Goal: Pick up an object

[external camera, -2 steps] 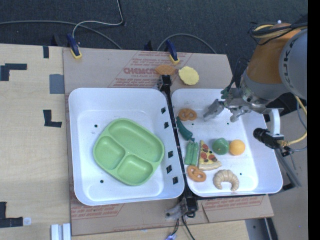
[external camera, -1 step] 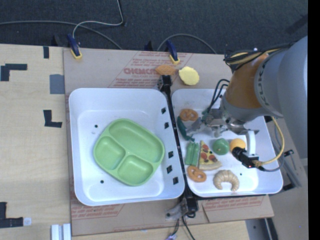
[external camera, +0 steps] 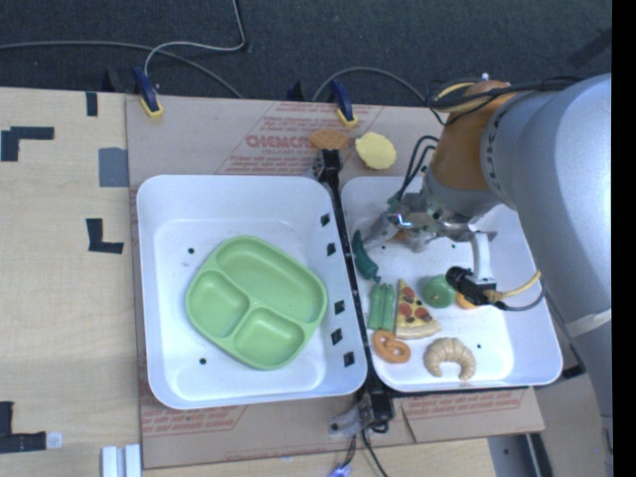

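Pizza slice (external camera: 413,313) lies below the claw (external camera: 402,229), grip unclear; cardboard (external camera: 278,147) reads "CHEMCO".

Both white bins (external camera: 159,266) are showing smooth, slightly glossy plastic; the green divided tray (external camera: 256,301) is looking matt plastic. Brown cardboard (external camera: 278,142) is lying matt over the pale wood-look bench (external camera: 60,296).

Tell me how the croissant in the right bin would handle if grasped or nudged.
The croissant looks like a moulded toy, so probably stiff and light. Its curved, tapered ends might slip from a pincer unless gripped across the thick middle. Lying flat, it would likely slide or pivot rather than roll.
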`<state>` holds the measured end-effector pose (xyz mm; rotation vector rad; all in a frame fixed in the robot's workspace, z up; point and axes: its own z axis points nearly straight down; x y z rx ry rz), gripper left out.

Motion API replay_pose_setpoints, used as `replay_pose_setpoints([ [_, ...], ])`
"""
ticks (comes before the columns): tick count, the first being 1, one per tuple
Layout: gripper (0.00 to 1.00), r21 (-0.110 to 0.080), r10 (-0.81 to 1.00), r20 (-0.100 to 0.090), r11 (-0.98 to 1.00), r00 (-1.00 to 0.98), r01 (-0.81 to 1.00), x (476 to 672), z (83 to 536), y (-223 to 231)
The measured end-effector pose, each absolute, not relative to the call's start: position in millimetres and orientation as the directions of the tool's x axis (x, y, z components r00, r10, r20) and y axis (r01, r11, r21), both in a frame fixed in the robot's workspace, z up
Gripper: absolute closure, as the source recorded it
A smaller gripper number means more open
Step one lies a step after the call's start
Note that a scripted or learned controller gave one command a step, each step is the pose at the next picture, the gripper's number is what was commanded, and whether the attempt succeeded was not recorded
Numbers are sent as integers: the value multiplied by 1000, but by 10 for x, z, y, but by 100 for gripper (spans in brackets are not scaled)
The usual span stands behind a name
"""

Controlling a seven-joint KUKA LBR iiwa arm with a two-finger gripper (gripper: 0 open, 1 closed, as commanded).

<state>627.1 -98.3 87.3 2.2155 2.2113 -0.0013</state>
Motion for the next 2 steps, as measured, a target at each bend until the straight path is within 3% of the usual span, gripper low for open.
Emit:
replay_pose_setpoints([
  [1, 0, 3, 1000, -2, 2, -2, 1000, 6689, 854, -991],
  [2, 100, 2, 1000, -3, 3, -3, 1000, 6692, 957, -988],
])
